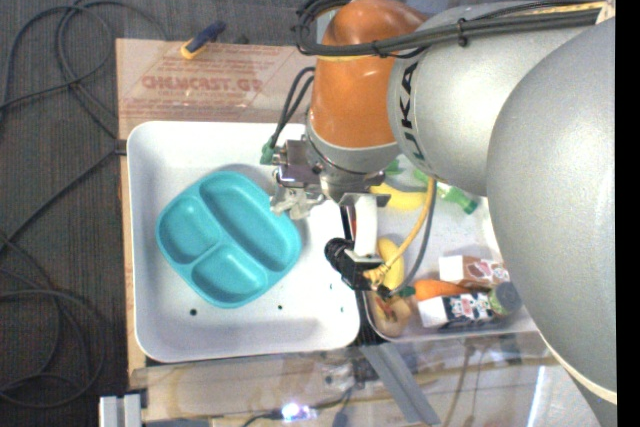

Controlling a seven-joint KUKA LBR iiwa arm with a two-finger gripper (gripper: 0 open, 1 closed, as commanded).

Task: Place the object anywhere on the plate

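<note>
Our end effector (292, 187) hangs at the upper right rim of the teal divided plate (230, 237) in the left bin (150, 315). We cannot tell whether it is open, closed or carrying anything. A banana (388, 255) and a carrot (440, 290) lie in the right bin (372, 327). We judge this the carry-over step. Next comes centring over a compartment and lowering.

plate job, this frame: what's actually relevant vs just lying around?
Job:
- teal plate, in the left bin
- gripper, over the plate's right edge; I cannot tell whether it carries anything

Lying about:
- carrot
- green item
- red-and-white packet
- cardboard sheet behind the bins
</note>
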